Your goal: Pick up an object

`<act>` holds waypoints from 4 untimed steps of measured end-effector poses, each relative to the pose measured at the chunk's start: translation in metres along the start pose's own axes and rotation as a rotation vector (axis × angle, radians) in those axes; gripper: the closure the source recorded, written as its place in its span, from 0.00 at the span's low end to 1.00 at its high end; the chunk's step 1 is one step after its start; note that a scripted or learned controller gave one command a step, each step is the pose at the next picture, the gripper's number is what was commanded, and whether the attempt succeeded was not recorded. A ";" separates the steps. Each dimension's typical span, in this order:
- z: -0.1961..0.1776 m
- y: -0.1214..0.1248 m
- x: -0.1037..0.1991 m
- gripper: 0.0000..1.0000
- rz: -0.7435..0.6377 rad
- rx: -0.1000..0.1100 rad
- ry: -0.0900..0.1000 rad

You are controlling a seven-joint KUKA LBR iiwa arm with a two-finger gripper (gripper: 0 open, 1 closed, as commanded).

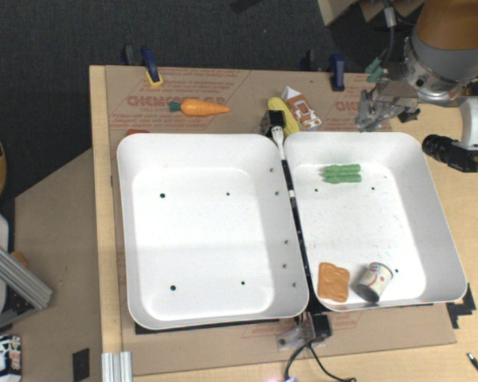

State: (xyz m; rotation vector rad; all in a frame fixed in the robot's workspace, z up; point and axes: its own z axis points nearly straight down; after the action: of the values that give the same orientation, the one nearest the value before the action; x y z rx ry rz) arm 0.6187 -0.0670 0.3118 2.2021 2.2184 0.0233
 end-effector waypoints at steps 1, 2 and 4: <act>-0.027 -0.049 0.057 1.00 0.000 0.021 0.004; -0.035 -0.090 0.068 1.00 0.005 0.024 0.002; -0.170 -0.135 0.148 1.00 0.002 0.009 0.004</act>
State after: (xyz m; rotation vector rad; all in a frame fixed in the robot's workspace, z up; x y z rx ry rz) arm 0.4790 0.0804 0.4784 2.2111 2.2231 0.0176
